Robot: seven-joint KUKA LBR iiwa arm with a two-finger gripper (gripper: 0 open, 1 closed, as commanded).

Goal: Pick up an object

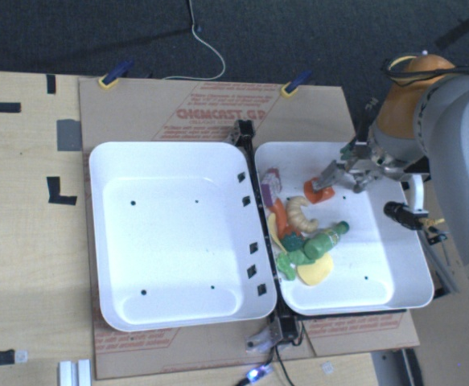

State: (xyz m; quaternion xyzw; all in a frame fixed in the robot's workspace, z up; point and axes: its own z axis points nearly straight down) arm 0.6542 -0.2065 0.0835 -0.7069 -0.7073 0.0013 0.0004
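Right bin [379, 292]: shallow and white, with a pile of small toys heaped against its left wall.
Yellow piece [315, 272]: nearest item of the pile, toward the bin's front edge, touching the green bottle.
Green bottle [321, 242]: lies tilted, its cap pointing toward the bin's right side, resting on the yellow piece and other green bits.
Beige piece [299, 213]: curved, just behind the bottle, beside an orange strip [281, 215] along the left wall.
Red object [318, 190]: small and flat, at the far part of the bin, right at the gripper's tip.
Gripper [324, 181]: reaches in from the right edge and meets the red object; whether it is spread or closed on it cannot be told.
Left bin [170, 232]: white, touching the right bin along black clips.
Cardboard [210, 115]: sheet beneath both bins, with red print near its far edge, reading roughly "CHEMCAST", blurred.
Clamps: a blue-and-yellow clamp [115, 74] at the far-left corner and another [297, 81] at the far-right corner.
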